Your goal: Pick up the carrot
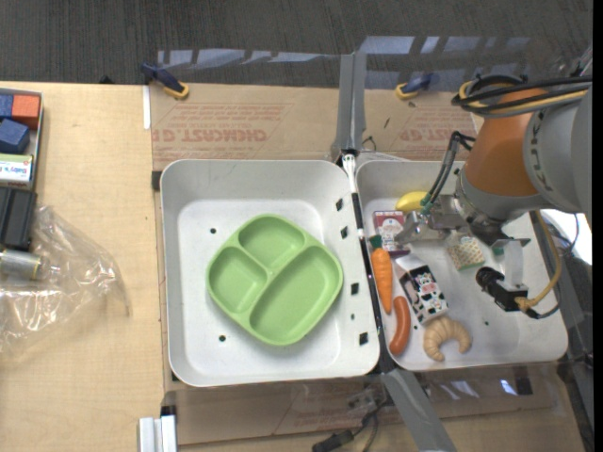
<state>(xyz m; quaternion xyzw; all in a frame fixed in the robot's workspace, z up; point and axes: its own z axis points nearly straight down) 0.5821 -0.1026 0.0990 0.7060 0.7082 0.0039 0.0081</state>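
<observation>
The carrot (pixel 381 277) is orange and lies lengthwise along the left wall of the right bin (pixel 528 347), its top pointing to the far side. My gripper (pixel 412 233) hangs low over the bin's far left part, just right of and beyond the carrot's top end, and apart from it. Nothing shows in its grasp. The grey arm with its orange band (pixel 499 158) reaches in from the right.
Around the carrot lie a red sausage (pixel 399 326), a croissant (pixel 445 337), a cow-patterned carton (pixel 426 292), a yellow banana (pixel 412 201), a red-and-white packet (pixel 387 223) and a pale lumpy item (pixel 466 250). The left bin (pixel 188 205) holds a green divided plate (pixel 273 279).
</observation>
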